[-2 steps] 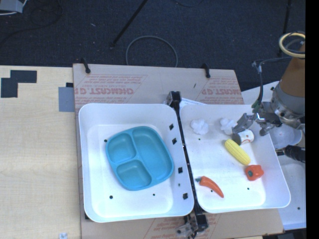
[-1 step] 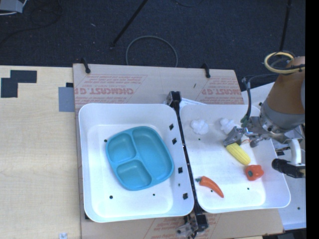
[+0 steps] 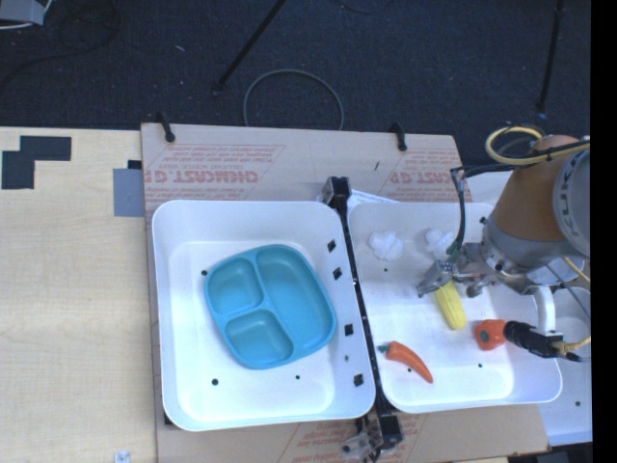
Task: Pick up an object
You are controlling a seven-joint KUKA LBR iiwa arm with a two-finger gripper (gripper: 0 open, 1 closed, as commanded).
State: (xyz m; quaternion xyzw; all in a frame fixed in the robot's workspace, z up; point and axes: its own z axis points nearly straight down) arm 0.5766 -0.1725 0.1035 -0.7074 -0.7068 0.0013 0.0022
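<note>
Pale wood bench (image 3: 67, 336) spreads across the left of the view, and a sheet of printed cardboard (image 3: 289, 162) lies under two shallow white bins set side by side.

Nearest the lower edge, in the right bin (image 3: 453, 394), an orange carrot (image 3: 409, 358) with a green stem end lies slanted on the floor close to the divider between the bins. Just to its right, and apart from it, a small red-orange pepper (image 3: 490, 334) sits near a black fitting on the arm's cabling. A little farther back lies a yellow corn cob (image 3: 449, 304), tilted, its upper end just below the gripper (image 3: 436, 280). The metal fingers point left and downward over the bin floor beside the cob; whether they are spread or closed cannot be told at this angle, and nothing is visibly between them. Two small white crumpled lumps (image 3: 387, 245) rest farther back near the bin's far wall.

The left bin (image 3: 183, 249) holds a blue divided plate (image 3: 269, 304) with three compartments, lying flat and turned at an angle.

The grey arm (image 3: 540, 210) with its orange band reaches in from the right. Beyond the cardboard, dark carpet (image 3: 289, 46) carries loose cables and stand legs.
</note>
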